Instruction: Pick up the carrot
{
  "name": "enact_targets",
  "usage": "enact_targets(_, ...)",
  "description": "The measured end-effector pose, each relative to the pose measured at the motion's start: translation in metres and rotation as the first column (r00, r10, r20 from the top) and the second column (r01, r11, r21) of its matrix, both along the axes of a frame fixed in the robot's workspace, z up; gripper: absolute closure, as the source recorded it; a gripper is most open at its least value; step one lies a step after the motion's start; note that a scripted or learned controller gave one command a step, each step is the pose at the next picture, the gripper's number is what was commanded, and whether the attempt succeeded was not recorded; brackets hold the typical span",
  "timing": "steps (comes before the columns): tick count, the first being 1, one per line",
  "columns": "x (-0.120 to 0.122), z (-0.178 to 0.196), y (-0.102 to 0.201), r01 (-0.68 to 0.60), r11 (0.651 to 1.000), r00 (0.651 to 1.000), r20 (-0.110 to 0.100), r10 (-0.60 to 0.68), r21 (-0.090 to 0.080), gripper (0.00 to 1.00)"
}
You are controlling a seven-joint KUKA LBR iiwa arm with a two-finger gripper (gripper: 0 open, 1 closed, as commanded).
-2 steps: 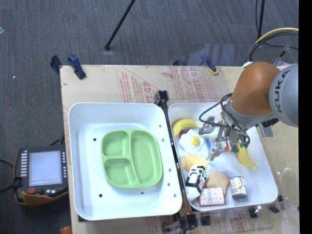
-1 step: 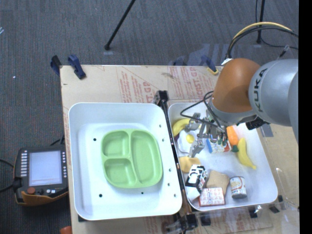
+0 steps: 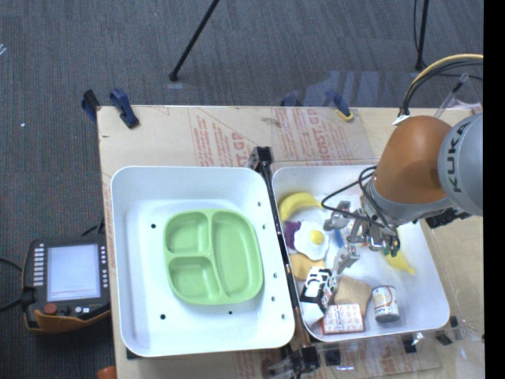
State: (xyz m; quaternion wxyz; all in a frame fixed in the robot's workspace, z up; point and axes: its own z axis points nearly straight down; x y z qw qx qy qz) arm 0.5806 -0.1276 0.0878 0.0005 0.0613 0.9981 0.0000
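Note:
My gripper (image 3: pixel 345 257) hangs low over the middle of the right bin (image 3: pixel 434 290), beneath the orange wrist band. It points down and to the left, just right of a fried egg (image 3: pixel 314 242). A tan-orange piece (image 3: pixel 300 266) lies left of the gripper, below the egg; I cannot tell whether it is the carrot. The wrist and its cables hide part of the bin floor. Nothing shows between the fingers.
The right bin also holds a banana (image 3: pixel 297 204), a purple item (image 3: pixel 292 232), a black-and-white item (image 3: pixel 316 283), bread (image 3: pixel 353 292), a can (image 3: pixel 384 303), a red-and-white packet (image 3: pixel 343 319) and a yellow piece (image 3: pixel 402 262). The left bin (image 3: pixel 134 196) holds a green divided plate (image 3: pixel 213 257).

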Motion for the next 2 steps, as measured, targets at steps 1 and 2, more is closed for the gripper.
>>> enact_targets(1, 0.000, 0.104, 0.081, 0.070, 0.998, 0.997, 0.010, -0.070, 0.004, 0.00)
enact_targets(2, 0.026, 0.028, 0.002, -0.009, 1.000, 1.000, -0.004, 0.009, 0.002, 0.00)
